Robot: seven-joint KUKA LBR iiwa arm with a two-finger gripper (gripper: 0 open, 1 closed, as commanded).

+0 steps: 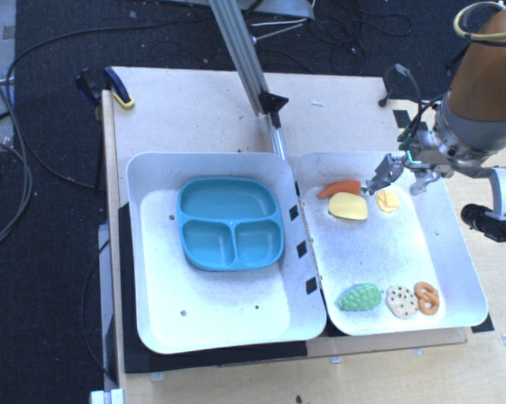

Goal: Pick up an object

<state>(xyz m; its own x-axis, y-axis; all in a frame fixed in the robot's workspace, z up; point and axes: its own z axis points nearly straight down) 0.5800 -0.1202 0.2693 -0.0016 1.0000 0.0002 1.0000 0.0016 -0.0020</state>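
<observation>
Gripper (402, 178) hovering over the right bin's (455, 251) far end, fingers spread wide, holding nothing. Small pale-yellow piece (388, 200) directly below and between fingertips; larger yellow piece (348, 207) just leftward, long axis roughly left-right.

The right bin (455, 259) has bare floor through its middle. Toys crowd its far end, a yellow piece (348, 206) touching an orange one (340, 189), and three more line the near wall. The blue tray (231, 223) fills the left bin's (151, 310) centre.
</observation>
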